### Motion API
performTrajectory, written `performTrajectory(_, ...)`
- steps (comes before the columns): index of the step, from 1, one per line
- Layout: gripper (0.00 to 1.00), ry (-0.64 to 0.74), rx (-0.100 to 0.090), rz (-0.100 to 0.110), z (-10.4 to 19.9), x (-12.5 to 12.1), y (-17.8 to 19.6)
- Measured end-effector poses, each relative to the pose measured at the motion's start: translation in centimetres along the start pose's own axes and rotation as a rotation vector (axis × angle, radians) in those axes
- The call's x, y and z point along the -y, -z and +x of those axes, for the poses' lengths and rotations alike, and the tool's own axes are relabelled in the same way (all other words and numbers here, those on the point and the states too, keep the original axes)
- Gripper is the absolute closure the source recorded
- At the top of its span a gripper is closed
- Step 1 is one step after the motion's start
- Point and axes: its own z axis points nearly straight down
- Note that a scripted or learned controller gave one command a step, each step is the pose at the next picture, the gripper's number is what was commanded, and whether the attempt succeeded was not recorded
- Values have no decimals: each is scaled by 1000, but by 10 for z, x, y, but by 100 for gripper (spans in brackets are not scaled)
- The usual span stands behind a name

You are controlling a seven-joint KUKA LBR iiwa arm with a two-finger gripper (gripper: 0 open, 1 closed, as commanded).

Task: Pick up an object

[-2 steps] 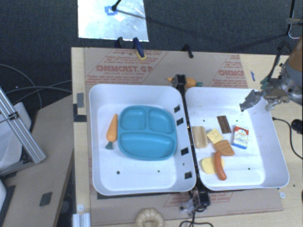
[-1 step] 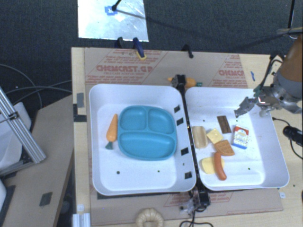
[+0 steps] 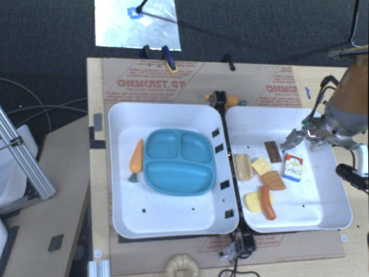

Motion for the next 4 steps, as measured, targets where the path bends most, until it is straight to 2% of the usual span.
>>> performTrajectory(1, 0, 0, 0, 1, 2, 5, -61)
performTrajectory(2, 0, -2, 6, -8, -1, 2, -71)
performTrajectory(3, 100, -1, 13, -24, -3, -2, -56)
performTrajectory(4, 100, 2, 1, -4, -2, -4, -13)
